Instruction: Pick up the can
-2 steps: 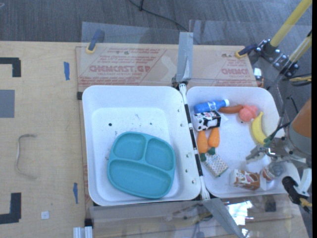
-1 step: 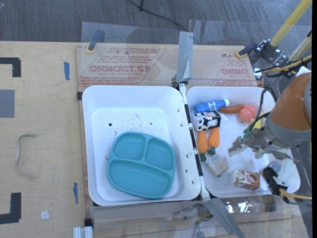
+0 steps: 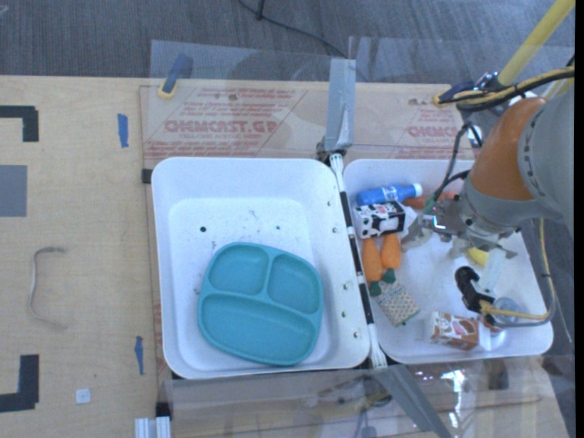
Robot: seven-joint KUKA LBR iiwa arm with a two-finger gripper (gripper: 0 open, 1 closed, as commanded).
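The arm reaches in from the right, and its orange band and grey wrist hang over the right bin [image 3: 538, 340]. My gripper [image 3: 453, 238] sits low in the middle of that bin, largely hidden under the wrist. A small pale, rounded metallic shape [image 3: 505, 310] near the bin's front right corner may be the can, but I cannot tell for sure. It lies a short way in front of and to the right of the gripper. Nothing is visibly held.
The right bin also holds a blue bottle [image 3: 388, 193], a black-and-white carton [image 3: 380, 218], two carrots [image 3: 371, 259], a speckled block [image 3: 398, 305], a brown packet [image 3: 454, 329] and a yellow piece [image 3: 480, 256]. A teal divided plate [image 3: 262, 302] lies in the left bin [image 3: 173, 190].
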